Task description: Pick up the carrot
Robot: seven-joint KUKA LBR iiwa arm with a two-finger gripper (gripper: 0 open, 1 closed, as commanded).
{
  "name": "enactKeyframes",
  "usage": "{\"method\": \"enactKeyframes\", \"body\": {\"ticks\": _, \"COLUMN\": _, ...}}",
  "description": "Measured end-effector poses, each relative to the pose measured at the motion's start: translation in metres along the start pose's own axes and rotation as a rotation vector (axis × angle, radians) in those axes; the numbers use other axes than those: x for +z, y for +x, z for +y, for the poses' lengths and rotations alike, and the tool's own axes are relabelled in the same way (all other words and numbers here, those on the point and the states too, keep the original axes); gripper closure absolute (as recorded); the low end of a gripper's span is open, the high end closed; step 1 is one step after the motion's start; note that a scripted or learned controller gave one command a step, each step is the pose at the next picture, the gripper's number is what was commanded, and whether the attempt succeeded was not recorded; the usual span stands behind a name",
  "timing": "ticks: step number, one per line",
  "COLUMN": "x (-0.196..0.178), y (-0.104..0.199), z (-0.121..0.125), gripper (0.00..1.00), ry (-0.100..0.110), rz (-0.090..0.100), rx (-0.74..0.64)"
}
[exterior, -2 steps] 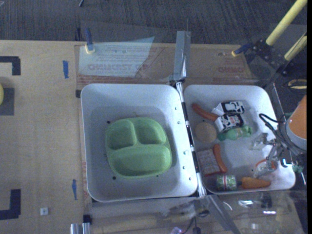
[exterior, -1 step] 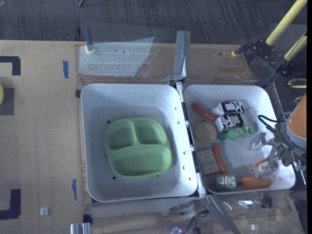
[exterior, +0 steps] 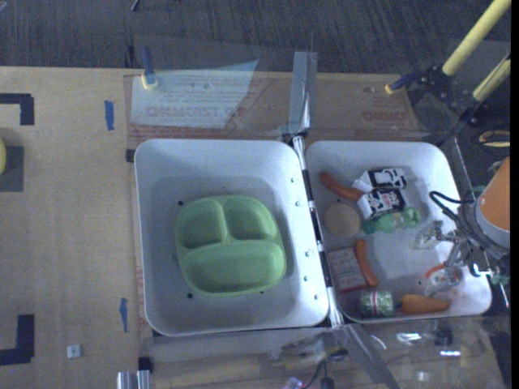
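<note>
near the right bin's [exterior: 465,186] front edge, the carrot [exterior: 423,303] lies just below the claw [exterior: 451,259], whose grip i cannot tell.

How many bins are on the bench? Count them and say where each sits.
2. The left bin holds a green divided plate; the right bin, touching it side by side, holds the carrot and other small items.

One fixed camera looks down at a slant from above the worktop [exterior: 65,241], far enough back to take in both white bins. The left bin [exterior: 154,241] sits mid-frame, the right bin [exterior: 442,164] just beside it toward the right edge, dark floor [exterior: 243,14] beyond them.
</note>
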State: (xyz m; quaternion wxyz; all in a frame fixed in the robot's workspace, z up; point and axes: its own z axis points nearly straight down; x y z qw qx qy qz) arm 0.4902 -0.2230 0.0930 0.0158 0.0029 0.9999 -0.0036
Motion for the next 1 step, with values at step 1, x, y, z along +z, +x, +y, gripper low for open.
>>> {"method": "enactKeyframes", "body": {"ticks": 1, "x": 0.0016, "y": 0.0008, "z": 0.0038, "gripper": 0.0, "ry": -0.007, "rz": -0.001, "rx": -0.534}}
